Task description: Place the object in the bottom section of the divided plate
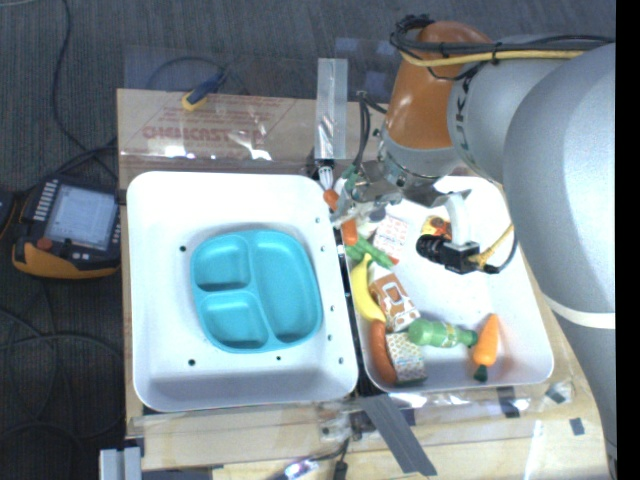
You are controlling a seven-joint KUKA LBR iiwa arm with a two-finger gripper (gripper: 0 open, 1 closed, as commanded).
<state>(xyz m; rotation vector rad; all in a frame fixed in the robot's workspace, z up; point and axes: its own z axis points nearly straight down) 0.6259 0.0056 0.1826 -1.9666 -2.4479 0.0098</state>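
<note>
The divided plate point(256, 290) lay in the left bin point(160, 368). Right of that plate, the other bin point(520, 353) held the carrot point(485, 343), banana point(362, 290) and cartons (all crowded together).

You're looking at a robotics lab: a teach pendant point(68, 230) lies on grey carpet point(60, 368) among loose cables point(40, 28) beside the wooden desk point(240, 118) carrying two white bins point(150, 368).
</note>
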